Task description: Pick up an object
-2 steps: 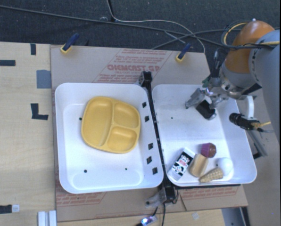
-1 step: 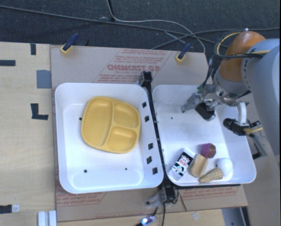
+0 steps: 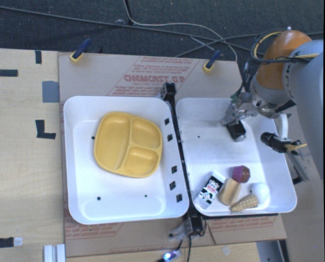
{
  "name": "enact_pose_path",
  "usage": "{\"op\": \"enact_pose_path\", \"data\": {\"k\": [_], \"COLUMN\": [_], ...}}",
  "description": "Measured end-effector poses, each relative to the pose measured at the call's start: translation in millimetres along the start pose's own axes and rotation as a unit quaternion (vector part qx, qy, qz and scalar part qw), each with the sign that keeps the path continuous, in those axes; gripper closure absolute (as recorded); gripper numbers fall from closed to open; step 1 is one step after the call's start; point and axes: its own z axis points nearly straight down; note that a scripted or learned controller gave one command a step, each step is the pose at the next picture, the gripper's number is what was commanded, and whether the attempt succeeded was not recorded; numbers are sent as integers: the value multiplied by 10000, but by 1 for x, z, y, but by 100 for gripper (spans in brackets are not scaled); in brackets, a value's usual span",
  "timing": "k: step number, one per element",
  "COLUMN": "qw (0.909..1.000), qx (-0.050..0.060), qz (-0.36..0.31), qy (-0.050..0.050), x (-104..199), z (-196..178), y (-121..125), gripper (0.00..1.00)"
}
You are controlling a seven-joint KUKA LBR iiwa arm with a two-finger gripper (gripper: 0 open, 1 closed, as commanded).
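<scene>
Tan cylinder (image 3: 229,191), long axis upper-right

Arm: grey, entered from the right, with the orange band (image 3: 280,56) at the top of the wrist and the wrist angled down and leftward from it. Gripper (image 3: 236,130): dark, carried at the wrist's lower left end, pointing downward; nothing was visible between its tips.

I work in a robotics lab: my bench (image 3: 20,146) carries taped black markers at 9 o'clock, clamped cardboard (image 3: 151,75) and cables (image 3: 168,29) at 12.
</scene>
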Motion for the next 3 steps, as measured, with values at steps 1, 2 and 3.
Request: {"op": "enact_pose_path", "data": {"k": [1,2,3], "qw": [9999,9999,9999], "qx": [122,120,126], "qz": [5,3,7], "qy": [81,83,83], "x": [-6,2,2], "z": [-47,-94,-139], "y": [8,11,13], "gripper": [100,100,100]}}
